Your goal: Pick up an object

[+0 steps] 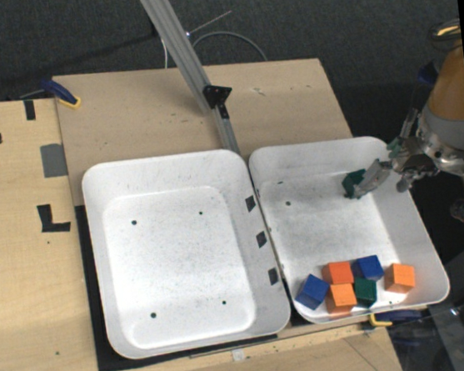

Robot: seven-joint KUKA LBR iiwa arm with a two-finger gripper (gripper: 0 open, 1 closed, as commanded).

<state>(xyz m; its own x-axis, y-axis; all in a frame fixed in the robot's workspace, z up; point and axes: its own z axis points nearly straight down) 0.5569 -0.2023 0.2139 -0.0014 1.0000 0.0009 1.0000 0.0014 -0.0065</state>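
The gripper (358,183) hangs over the far part of the right bin (297,168), with a small dark green block (353,182) at its fingertips; whether the fingers are clamped on it cannot be told. Other candidate objects are matte, hard-edged cubes clustered at the bin's near edge: a blue cube (312,290), two orange cubes (338,273) (342,295), a second blue cube (368,267), a dark green cube (365,290) and an orange cube (400,276). Both bins are shallow white speckled trays with rounded corners.
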